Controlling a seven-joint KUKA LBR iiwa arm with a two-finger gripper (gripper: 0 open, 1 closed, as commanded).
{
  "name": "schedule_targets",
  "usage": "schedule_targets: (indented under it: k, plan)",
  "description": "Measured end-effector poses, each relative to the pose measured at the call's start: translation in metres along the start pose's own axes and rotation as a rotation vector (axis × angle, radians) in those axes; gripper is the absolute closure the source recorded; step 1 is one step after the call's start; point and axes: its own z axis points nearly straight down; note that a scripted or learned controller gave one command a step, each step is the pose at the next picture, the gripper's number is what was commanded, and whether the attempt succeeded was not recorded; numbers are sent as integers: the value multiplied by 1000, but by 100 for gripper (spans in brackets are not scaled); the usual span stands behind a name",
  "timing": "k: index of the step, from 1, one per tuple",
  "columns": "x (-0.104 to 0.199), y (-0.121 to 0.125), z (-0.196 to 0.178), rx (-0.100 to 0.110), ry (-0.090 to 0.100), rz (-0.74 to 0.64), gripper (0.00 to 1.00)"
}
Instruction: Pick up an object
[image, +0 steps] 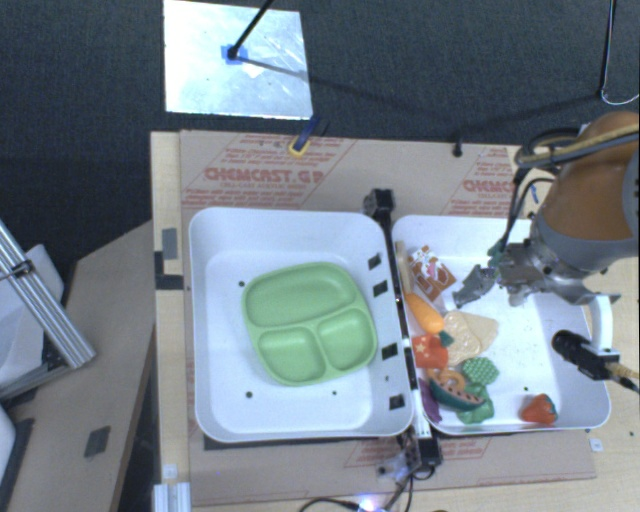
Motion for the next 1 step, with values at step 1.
schedule_targets:
  k: [1]
  plan:
    - [0, 3, -6, -13, -2, -3, 0]
